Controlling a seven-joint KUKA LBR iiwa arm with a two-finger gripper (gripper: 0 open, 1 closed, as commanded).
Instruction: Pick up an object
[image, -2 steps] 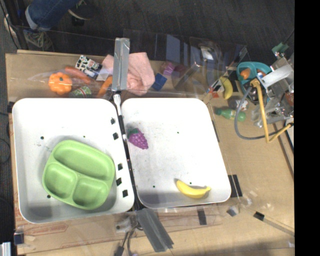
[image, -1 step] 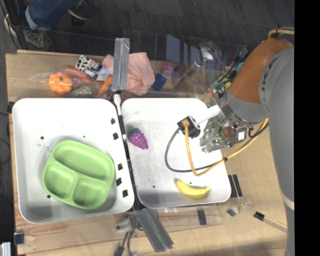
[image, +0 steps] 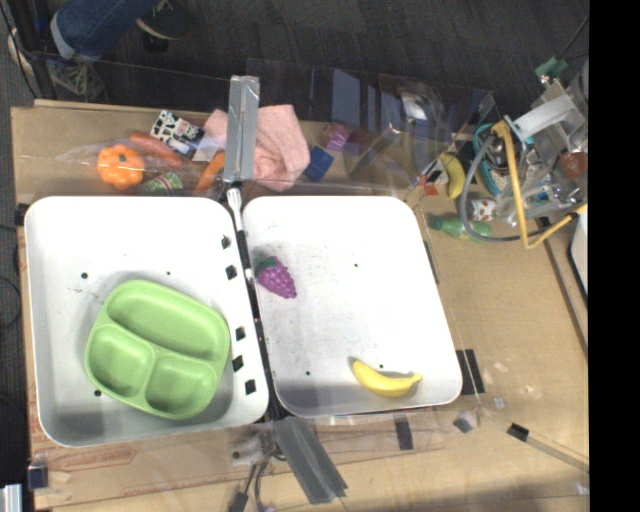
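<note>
Start at your far left: the left bin carries one thing, a green divided plate, lying flat toward the near side with its three compartments facing up. It is broad and low, so I'd judge it an awkward grab unless you come down over its rim.

Behind that bin, on the bench, what looks like an orange toy pumpkin sits in a heap of spare props. A pink cloth is bunched just beside them. All of this lies outside the bins, probably parked as stock, not as targets.

Cross the divider into the right bin. A purple bunch of grapes lies close to the left wall, near the back. That closeness to the wall could crowd your approach from that side.

Further right, a yellow banana rests near the front rim, curved ends up, well apart from the grapes. There is bare floor around it except on the rim side, so it reads as your easiest pick.

Far right now: the gripper hangs past the bin's back right corner, over the bench, not above any object. I cannot tell whether the claw is released or clenched; the tangle of cable hides it. Nothing is visibly in its grasp, so the pick is not yet begun.
</note>
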